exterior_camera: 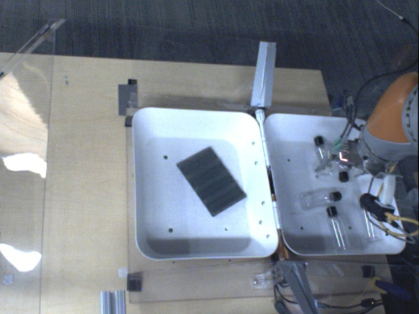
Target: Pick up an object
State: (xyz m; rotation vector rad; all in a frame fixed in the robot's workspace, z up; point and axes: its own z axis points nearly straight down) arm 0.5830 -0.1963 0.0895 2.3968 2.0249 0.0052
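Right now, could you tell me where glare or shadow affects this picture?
Camera view: bright glare patches on the bench at left; soft shadow along the left bin's lower wall; the dark pad reads clearly; clear items in the right bin look faint.

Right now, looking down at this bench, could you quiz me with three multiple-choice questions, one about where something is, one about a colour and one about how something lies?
1. Where does the dark ribbed slab lie?
A. left bin
B. right bin
C. on the bench outside the bins

2. What colour is the band on the arm?
A. blue
B. orange
C. green

3. How does the slab lie?
A. flat, square to the bin walls
B. propped on edge against a wall
C. flat, turned at a slant to the walls

Answers: 1 A, it rests in the middle of the left bin. 2 B, the band shows orange above the right bin. 3 C, its edges run diagonally to the walls.
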